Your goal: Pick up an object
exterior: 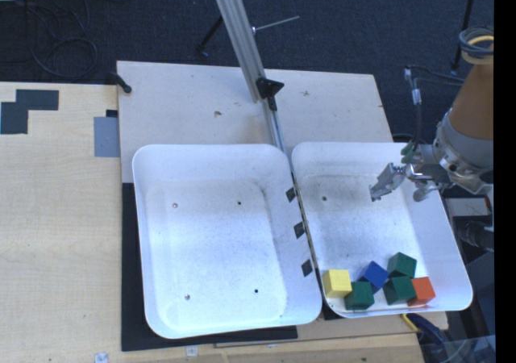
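Several small blocks lie clustered in the near corner of the right bin: a yellow one, a blue one, an orange one and three green ones. My gripper hangs over the right bin's far right side, well above and behind the blocks. It stands open, with nothing between its fingers.
The left bin sits beside the right one, with a row of black clips along the shared edge. A slanted aluminium rail rises behind the bins. A light wooden table surface lies to the left.
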### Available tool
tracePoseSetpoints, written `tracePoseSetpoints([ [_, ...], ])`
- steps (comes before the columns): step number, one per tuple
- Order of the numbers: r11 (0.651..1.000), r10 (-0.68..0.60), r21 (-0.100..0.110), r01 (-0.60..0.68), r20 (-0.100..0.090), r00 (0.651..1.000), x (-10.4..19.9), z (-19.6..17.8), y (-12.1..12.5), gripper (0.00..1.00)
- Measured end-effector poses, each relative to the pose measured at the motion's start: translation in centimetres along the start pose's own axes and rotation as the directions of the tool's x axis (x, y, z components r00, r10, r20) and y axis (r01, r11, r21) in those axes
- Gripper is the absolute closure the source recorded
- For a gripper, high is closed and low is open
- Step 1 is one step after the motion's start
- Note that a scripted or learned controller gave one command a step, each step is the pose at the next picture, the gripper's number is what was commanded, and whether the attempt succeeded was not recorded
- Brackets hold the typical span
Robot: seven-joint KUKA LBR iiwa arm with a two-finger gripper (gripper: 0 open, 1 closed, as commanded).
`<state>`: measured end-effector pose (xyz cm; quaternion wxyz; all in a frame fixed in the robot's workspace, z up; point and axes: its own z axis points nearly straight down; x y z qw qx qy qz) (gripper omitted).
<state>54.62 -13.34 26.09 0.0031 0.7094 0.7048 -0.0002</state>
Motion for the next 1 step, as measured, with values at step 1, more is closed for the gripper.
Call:
tracePoseSetpoints([
  [1, 1.000, -0.005, 0.012, 0.005, -0.007, 1.000, 2.11, 3.85, -3.30, 0.00],
])
